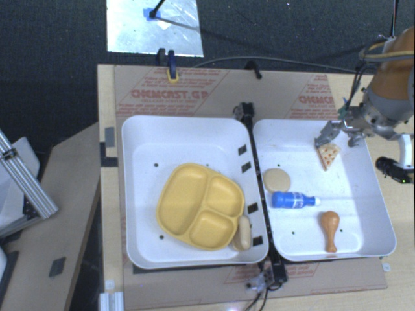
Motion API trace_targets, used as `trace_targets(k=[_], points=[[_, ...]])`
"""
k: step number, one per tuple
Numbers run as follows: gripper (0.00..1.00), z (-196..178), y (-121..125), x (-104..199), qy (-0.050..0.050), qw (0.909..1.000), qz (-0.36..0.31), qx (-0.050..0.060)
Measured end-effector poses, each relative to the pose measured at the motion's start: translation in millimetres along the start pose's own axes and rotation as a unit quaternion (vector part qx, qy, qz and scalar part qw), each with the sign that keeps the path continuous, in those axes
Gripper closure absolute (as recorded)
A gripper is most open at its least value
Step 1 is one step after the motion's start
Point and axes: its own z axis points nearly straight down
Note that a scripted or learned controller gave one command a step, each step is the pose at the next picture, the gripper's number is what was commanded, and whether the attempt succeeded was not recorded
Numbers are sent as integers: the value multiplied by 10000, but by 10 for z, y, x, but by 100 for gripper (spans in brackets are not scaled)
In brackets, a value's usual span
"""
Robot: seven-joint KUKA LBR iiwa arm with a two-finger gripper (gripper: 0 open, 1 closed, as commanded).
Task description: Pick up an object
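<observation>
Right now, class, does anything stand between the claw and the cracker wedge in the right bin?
Nothing visible does. The claw hangs just above the cracker wedge, with bare bin floor around it.

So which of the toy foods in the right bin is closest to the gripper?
The pizza slice, just below the gripper. The cookie, bottle and drumstick lie farther down.
</observation>
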Motion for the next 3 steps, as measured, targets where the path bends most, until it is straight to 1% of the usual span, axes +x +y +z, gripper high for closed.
trace_targets(k=[1,2,3], points=[[0,517,77,-69,0,10000,0,-3],[100,371,93,-70,-6,10000,-7,-35],[100,-79,81,-92,-6,10000,-2,-38]])
